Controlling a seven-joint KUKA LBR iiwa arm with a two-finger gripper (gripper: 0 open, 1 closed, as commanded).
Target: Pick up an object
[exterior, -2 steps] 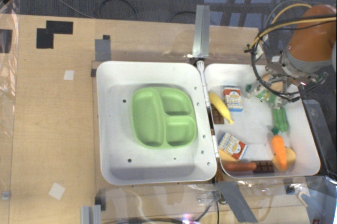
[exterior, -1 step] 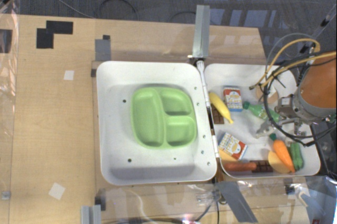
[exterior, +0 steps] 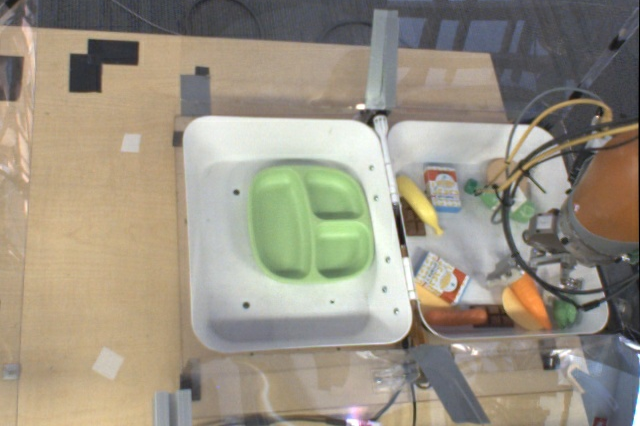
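From the overhead camera you see 2 white bins side by side on the bench. The left bin holds a green tray with 3 compartments, lying flat near the middle.

The right bin holds the loose objects. A banana lies along its left wall, pointing from upper left to lower right. Just right of the banana stands a small carton with a red and white front. Below the banana, another box lies tilted near the bin's lower left corner. Along the bottom wall you find a dark red, sausage-like piece. To its right lies a carrot, touching a small green item at the bin's lower right. Small green pieces and a tan one lie in the upper right part, partly behind cables.

The arm reaches in from the right, its orange band over the bin's right edge, with yellow and black cables looping above it. The gripper sits low over the right half of the bin, just above the carrot. You cannot tell how its jaws stand; cables and wrist hardware hide them, and nothing is seen held between them.
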